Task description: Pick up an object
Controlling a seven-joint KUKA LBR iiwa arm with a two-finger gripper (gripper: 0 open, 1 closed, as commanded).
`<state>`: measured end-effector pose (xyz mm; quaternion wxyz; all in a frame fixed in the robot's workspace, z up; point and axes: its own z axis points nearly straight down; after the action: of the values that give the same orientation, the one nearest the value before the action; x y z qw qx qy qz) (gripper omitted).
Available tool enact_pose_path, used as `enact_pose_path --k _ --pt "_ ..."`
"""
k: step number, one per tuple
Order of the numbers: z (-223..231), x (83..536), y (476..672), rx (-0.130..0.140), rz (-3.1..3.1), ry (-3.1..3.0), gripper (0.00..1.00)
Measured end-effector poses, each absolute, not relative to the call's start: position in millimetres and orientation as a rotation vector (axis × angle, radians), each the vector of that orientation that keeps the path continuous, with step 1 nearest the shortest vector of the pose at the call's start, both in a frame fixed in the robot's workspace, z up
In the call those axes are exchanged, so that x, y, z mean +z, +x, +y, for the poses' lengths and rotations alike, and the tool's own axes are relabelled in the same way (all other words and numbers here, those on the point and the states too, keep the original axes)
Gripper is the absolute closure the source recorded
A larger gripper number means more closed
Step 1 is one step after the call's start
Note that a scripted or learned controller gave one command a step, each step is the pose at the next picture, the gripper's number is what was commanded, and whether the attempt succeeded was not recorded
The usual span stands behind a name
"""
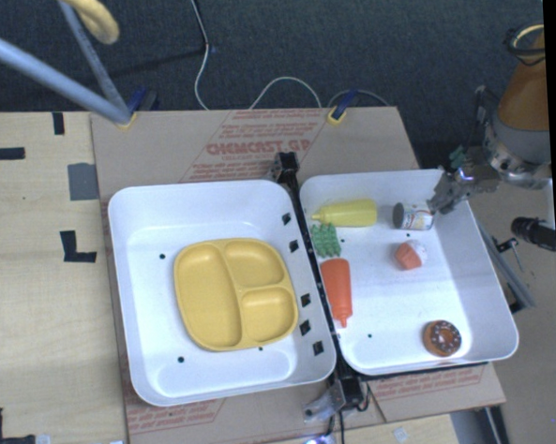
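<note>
1. The carrot lies in the right bin tight against its left wall; its long axis runs up and down the view, green leafy top toward the far edge, orange tip toward the near edge.
2. The yellow corn-like piece lies near the far-left corner of the same bin, its long axis running across the view, just beyond the carrot's greens.
3. One small orange-red chunk sits near the bin's middle; one round brown doughnut sits by the near-right corner, well apart from the rest.
4. One small grey-and-white cylinder lies on its side toward the far right, between the yellow piece and the end effector.
5. The end effector hangs at the bin's far-right edge, just beside that cylinder; whether its grip is spread or closed, I cannot tell; nothing is seen in it.
6. The left bin carries one yellow divided plate with three compartments.
7. Two bins in all rest on the counter.
</note>
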<state>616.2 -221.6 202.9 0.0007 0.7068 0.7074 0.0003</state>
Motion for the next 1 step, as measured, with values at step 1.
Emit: enact_pose_path --k 1 --pt "-221.1 255.5 617.0 0.002 2.221 2.218 1.00"
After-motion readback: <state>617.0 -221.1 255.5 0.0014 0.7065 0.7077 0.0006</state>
